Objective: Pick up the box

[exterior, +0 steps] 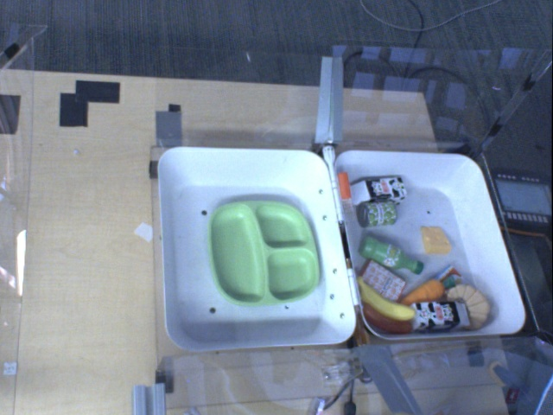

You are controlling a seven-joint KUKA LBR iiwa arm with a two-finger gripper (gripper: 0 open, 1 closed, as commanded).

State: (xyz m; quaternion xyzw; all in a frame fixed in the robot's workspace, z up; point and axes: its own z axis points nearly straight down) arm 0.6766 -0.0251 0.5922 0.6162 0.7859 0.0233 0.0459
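The tool's state cannot be told. The box (383, 279) lies untouched in the right bin (484, 197), between a bottle (390, 255) and a banana (384, 303); the pickup looks not yet begun.

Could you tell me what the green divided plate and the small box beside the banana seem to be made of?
The green divided plate looks like moulded plastic: uniform colour, rounded compartments, soft sheen. The small box seems to be printed cardboard or plastic, flat-faced with a patterned label; the view is too coarse to tell which.
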